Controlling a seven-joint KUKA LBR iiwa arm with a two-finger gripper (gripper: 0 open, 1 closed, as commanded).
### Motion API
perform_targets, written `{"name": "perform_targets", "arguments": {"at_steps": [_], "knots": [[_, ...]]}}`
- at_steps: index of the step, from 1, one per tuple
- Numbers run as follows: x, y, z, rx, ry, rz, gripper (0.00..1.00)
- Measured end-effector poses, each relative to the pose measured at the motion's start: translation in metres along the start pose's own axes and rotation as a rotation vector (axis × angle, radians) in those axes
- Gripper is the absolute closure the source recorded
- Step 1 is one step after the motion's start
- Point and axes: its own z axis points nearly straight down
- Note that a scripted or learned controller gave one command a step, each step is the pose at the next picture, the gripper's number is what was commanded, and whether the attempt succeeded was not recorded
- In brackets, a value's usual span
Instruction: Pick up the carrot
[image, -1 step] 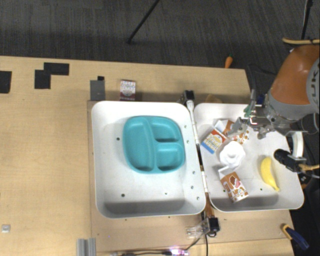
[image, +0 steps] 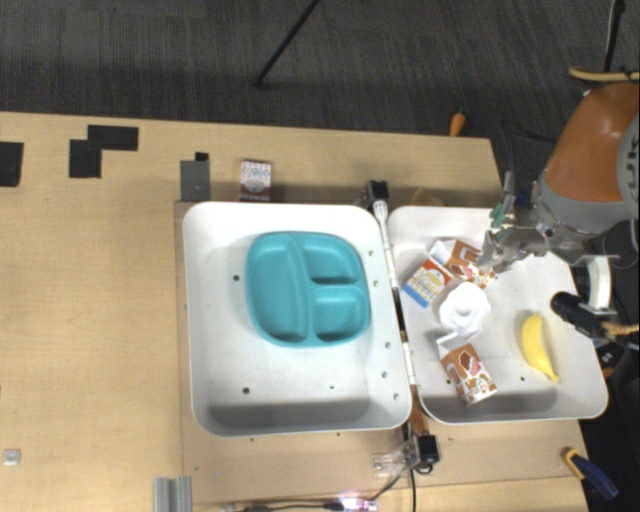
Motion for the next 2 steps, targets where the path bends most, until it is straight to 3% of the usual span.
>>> {"name": "perform_targets", "arguments": {"at_steps": [1, 2], "knots": [[-0.062, 0.024, -0.103, -0.006, -0.008, -0.074, 1.00], [-0.068, -0.023, -0.019, 0.010, -0.001, 0.288, 1.00]]}}
